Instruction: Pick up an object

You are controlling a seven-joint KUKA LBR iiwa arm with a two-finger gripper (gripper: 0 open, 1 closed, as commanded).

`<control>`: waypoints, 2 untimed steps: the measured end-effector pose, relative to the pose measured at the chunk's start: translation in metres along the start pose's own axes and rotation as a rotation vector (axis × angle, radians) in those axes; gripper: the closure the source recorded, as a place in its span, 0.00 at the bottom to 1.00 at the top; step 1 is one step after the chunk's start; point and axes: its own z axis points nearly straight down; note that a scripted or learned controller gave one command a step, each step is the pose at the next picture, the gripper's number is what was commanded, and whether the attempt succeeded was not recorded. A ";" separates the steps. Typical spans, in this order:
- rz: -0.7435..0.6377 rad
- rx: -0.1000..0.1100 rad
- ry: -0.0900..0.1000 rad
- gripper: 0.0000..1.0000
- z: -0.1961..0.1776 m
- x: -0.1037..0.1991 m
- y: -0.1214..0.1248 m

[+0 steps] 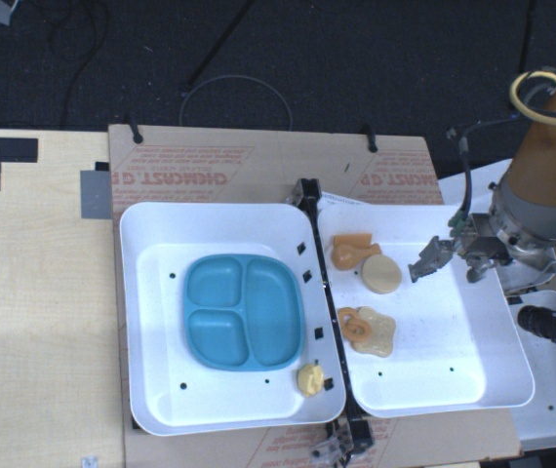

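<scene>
Claw [451,258] apparently open (nothing held) above right bin [497,378], near its edge

Arm [541,178]: grey casing with an orange band above the wrist (yellowish ring at top). Gripper [454,256]: dark grey metal fingers, black cable alongside.

Arm [541,164] cropped at right edge

cardboard sheet [258,164], wooden bench [34,310], dark carpet [258,47]
</scene>
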 end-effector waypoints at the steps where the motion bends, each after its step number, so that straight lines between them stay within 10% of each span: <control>1: -0.001 -0.010 -0.002 0.00 -0.005 0.000 0.002; 2: -0.001 -0.003 0.000 0.00 0.060 0.002 0.004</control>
